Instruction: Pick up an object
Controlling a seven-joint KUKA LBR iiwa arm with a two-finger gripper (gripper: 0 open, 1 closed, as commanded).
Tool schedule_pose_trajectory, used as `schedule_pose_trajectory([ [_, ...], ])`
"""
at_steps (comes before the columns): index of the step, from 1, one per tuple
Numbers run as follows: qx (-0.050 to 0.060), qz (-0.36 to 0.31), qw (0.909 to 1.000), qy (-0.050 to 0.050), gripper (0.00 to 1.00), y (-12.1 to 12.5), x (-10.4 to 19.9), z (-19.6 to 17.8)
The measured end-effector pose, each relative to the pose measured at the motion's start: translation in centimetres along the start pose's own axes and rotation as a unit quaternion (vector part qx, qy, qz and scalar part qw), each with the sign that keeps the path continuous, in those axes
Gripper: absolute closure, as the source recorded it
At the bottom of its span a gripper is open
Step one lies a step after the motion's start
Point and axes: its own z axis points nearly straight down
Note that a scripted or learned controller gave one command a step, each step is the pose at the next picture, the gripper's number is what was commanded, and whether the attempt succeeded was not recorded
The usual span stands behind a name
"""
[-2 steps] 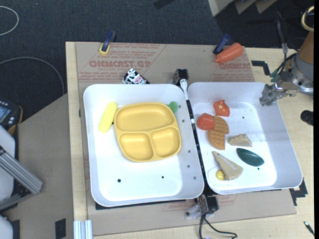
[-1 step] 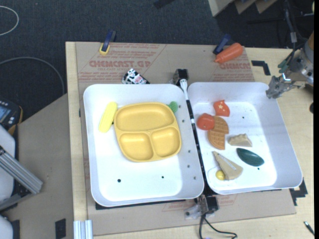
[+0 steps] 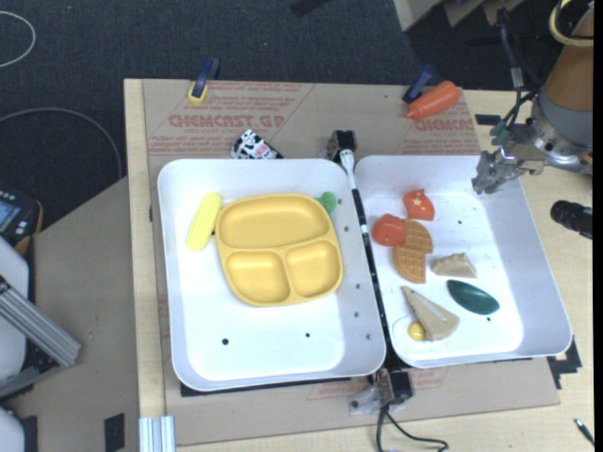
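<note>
Claw hovers at the far right corner of the right bin, over bare white floor, and nothing shows beneath its tip; whether it is spread or closed I cannot tell at this size. By my reading the pick has not begun: every candidate lies loose in that bin, toward its left half. Nearest the claw is the red strawberry piece, with the red tomato and the waffle beside it; the tan wedge, dark green pod and cone-shaped piece sit closer to the bin's near rim. What remains, I judge, is everything: choosing one, descending, closing and lifting.
</note>
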Motion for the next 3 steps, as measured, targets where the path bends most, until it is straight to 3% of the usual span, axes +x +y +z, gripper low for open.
schedule_pose_trajectory([
  [1, -0.001, -0.001, 1.0, 0.001, 1.0, -0.2, 5.8, -1.2],
  [3, 0.001, -0.001, 1.0, 0.0, 1.0, -1.1, 16.8, 0.7],
])
